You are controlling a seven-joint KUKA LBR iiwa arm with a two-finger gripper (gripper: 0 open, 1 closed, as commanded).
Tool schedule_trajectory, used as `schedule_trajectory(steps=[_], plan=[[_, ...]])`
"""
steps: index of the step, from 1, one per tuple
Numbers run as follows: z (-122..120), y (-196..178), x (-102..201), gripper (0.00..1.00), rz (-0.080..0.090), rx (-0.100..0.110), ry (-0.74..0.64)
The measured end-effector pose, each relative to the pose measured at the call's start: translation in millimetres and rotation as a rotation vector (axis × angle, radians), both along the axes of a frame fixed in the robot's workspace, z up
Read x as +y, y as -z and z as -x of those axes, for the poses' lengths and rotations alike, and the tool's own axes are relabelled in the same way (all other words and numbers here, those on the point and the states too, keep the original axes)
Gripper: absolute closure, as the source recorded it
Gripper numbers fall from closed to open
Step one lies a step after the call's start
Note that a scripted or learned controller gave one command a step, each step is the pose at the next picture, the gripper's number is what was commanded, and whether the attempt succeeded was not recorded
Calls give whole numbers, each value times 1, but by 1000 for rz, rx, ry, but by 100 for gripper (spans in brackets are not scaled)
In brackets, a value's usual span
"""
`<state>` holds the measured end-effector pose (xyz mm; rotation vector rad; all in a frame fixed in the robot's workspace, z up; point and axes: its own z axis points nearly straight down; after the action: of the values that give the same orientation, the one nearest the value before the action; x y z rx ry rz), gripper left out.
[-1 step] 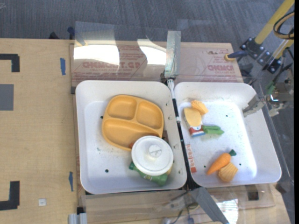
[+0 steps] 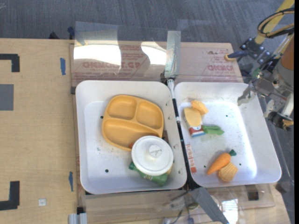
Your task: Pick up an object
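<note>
At the right bin's upper right rim we see the gripper, above the bin wall and apart from every object; whether it is open we cannot tell. Nothing sits between its tips. Well below it, near the bin's lower edge, lies a toy carrot touching a ridged tan piece. Toward the bin's left side lie a yellow-and-white toy and a green-handled item. Our left bin holds an orange divided plate and a white lidded bowl.
</note>
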<state>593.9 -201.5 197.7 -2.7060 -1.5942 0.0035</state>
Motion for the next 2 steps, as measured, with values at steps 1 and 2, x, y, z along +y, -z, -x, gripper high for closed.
schedule_trajectory(steps=[1, 2], plan=[[-53, -39, 45, 0, 0, -4, 383], [-36, -36, 49, 0, 0, 1, 319]])
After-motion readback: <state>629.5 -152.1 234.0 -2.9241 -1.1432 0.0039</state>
